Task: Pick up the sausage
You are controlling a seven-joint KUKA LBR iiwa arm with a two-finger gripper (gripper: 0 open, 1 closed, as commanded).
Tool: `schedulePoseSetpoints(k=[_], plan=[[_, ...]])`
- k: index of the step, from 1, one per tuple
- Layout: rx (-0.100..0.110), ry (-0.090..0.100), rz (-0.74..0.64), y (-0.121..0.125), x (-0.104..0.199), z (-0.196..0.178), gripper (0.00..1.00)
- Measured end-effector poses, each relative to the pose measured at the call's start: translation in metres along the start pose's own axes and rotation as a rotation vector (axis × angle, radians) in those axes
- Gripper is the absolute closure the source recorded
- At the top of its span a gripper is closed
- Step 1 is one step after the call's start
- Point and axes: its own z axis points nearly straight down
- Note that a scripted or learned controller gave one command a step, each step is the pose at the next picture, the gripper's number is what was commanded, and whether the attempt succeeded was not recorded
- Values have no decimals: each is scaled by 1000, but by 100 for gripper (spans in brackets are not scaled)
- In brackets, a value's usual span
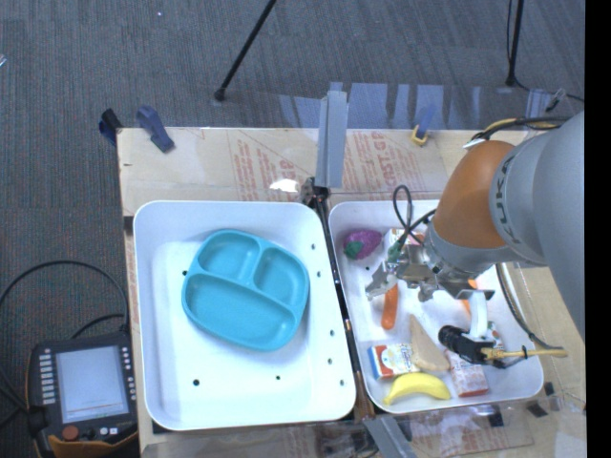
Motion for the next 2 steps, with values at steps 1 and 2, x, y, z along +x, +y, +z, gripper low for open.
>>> schedulePoseSetpoints(k=[1, 2], plan=[[5, 2, 6, -1, -2, -7, 100], [3, -2, -115, -6, 63, -160, 100]])
